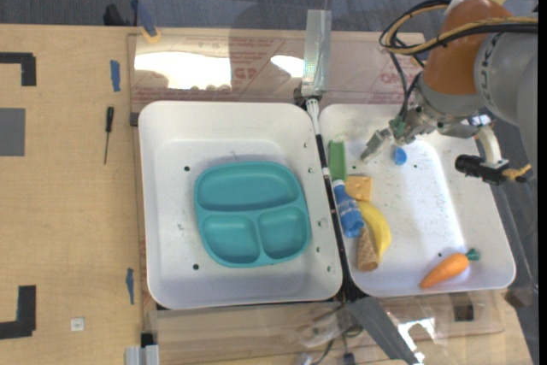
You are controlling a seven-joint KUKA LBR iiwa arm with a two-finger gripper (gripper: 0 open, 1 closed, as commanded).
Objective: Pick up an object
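My gripper (376,144) hangs over the far part of the right bin (479,209), reaching in from the right. A small blue piece (399,156) lies just right of it on the bin floor. Along the bin's left wall lie a green block (337,158), a blue bottle-like toy (349,212), an orange-yellow wedge (359,187), a yellow banana (377,226) and a tan cone (367,251). An orange carrot (447,268) rests near the front right corner. Nothing is seen held by the gripper.
The left bin (162,209) holds a teal divided plate (251,211). A clear upright divider (316,55) stands behind the two bins. The arm's black cables (410,26) loop above the right bin. A screwdriver (108,132) lies on the wooden bench to the left.
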